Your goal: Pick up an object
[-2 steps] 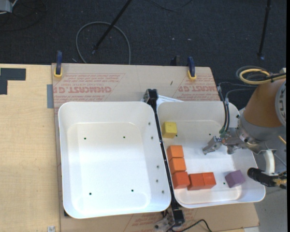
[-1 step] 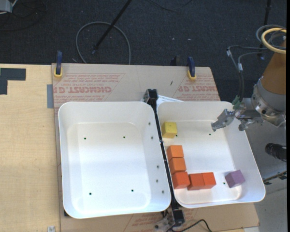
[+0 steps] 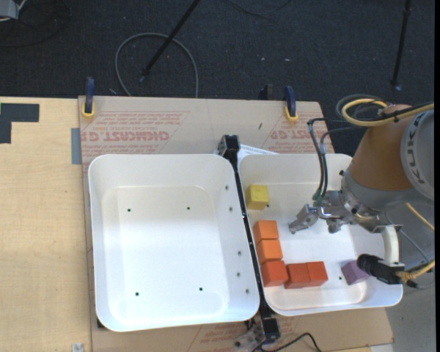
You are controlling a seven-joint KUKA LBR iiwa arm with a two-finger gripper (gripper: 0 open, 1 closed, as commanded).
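The gripper (image 3: 313, 219) hangs low over the right bin (image 3: 297, 169), its metal fingers blurred against the white floor, so I cannot tell whether they are apart or together; nothing shows between them. An orange L-shaped block (image 3: 281, 262) lies along the bin's left wall and front, a yellow cube (image 3: 258, 195) sits near the left wall behind it, and a purple block (image 3: 353, 272) lies at the front right, partly hidden by the arm (image 3: 385, 160). The left bin (image 3: 103, 169) is beside it on the tabletop (image 3: 29, 233).

Dark carpeted floor (image 3: 279, 35) is stretching across the top, with black cables (image 3: 158, 57) looping over it and thin stand legs (image 3: 176, 28) crossing. The pale wooden counter (image 3: 29, 233) is carrying a brown cardboard sheet (image 3: 176, 127), which two yellow clamps (image 3: 89, 107) are pinning at its far edge.
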